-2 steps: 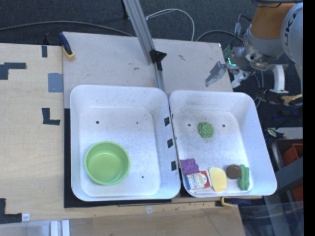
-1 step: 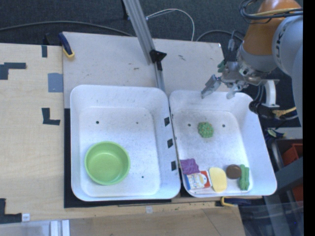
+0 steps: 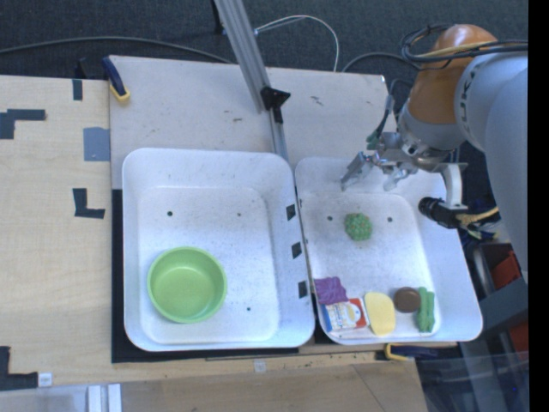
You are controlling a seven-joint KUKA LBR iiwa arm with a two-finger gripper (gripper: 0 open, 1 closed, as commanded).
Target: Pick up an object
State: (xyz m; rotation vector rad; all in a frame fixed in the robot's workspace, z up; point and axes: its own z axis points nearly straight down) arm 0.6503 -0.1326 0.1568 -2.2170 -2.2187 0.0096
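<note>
Camera view: spread-jawed gripper (image 3: 375, 172) hovers above the right bin (image 3: 446, 256) near a green broccoli-like toy (image 3: 358, 227), likely light, bumpy, best pinched across its middle

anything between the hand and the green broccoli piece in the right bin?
No. Camera view shows bare white bin floor between the hand and broccoli piece.

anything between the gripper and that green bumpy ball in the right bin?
Nothing visible. The gripper sits over the far end of the right bin, and the green bumpy ball lies alone on bare bin floor just nearer the camera. The other items are bunched along the bin's near edge, off that path.
</note>
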